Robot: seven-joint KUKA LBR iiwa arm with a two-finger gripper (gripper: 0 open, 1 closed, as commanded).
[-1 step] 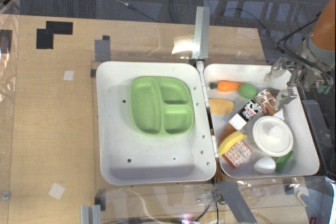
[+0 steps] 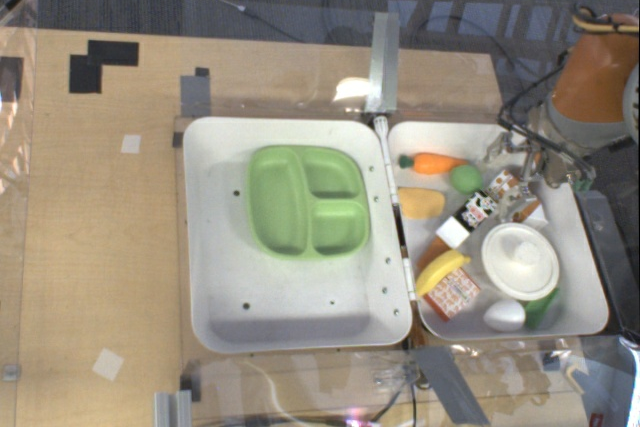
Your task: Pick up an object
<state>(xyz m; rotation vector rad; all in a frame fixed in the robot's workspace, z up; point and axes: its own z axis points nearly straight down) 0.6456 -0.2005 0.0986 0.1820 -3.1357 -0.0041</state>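
Jaws of the grey two-finger gripper (image 2: 527,177): state cannot be told. Just left of them lie a small black-and-white patterned carton (image 2: 478,209) and a round green toy fruit (image 2: 464,178); just below, a white round lidded bowl (image 2: 519,260).

Small black-and-white bottle (image 2: 477,209) lies tilted among toys in the right bin (image 2: 592,260).

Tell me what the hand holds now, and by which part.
Cannot tell. The hand sits low in the right bin among the toys, with no item visibly between its fingers.

The grey arm (image 2: 600,80) reaches in from the right, orange band up, wrist angled down-left.
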